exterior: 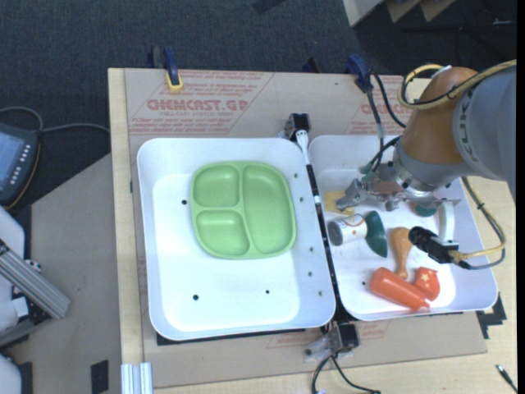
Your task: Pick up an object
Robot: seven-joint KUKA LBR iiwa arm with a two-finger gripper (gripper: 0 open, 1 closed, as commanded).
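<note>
Two white bins sit side by side. The left bin point(164, 245) carries one green divided plate point(243, 208). The right bin point(484, 281) carries the loose pickable objects, clustered from 6 to 8 o'clock of the gripper point(361, 194): one small white cylinder point(348, 231), one dark green piece point(376, 230), one tan piece point(400, 246), one orange carrot-like toy point(395, 289) and one red piece point(427, 281). The arm point(459, 130) overhangs the bin's far half. The claw's opening and contents cannot be told.
</note>
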